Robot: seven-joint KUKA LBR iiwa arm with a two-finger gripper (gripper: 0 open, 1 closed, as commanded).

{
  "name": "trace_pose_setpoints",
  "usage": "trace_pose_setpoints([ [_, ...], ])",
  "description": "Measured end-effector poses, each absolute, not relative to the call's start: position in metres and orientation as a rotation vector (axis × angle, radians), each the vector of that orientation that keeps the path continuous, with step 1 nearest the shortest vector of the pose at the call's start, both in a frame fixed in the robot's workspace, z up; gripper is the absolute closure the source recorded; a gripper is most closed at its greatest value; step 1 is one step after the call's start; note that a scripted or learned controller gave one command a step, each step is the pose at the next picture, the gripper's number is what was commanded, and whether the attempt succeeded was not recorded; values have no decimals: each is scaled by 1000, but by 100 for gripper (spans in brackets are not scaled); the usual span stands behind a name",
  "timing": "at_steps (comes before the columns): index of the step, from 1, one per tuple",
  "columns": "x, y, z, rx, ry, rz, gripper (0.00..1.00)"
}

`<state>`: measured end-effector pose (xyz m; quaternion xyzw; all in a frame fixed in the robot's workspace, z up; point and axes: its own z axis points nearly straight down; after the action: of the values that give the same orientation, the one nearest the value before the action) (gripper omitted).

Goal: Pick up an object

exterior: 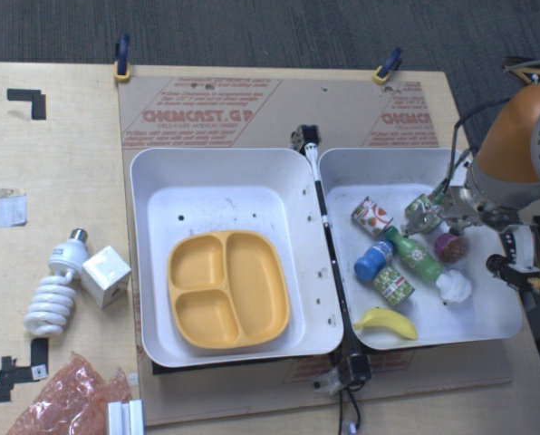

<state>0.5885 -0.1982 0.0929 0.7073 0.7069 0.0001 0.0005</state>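
On plywood bench (62, 166), white bins (152, 270)

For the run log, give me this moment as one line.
arm: over right bin | gripper: by green bottle, grasp unclear | left bin: yellow tray

left bin (152, 270): divided plate (226, 288) inside | right bin (496, 320): banana (387, 323) at front, cans and bottle (413, 255) behind | bench (62, 152) left: bulb (54, 288) beside cube (106, 275)

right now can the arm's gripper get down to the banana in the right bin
Probably yes. The banana lies alone by the right bin's near wall, nothing on top of it, and the gripper hovers over the same bin. That wall may crowd the fingers.
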Motion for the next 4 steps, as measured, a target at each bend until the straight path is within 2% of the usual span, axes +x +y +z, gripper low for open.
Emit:
trace_pose_setpoints([
  [1, 589, -199, 103, 2221, 2217, 1, 100],
  [2, 589, -199, 103, 2221, 2217, 1, 0],
  [3, 590, -199, 113, 2220, 2215, 2, 100],
  [4, 590, -199, 113, 2220, 2215, 2, 0],
])
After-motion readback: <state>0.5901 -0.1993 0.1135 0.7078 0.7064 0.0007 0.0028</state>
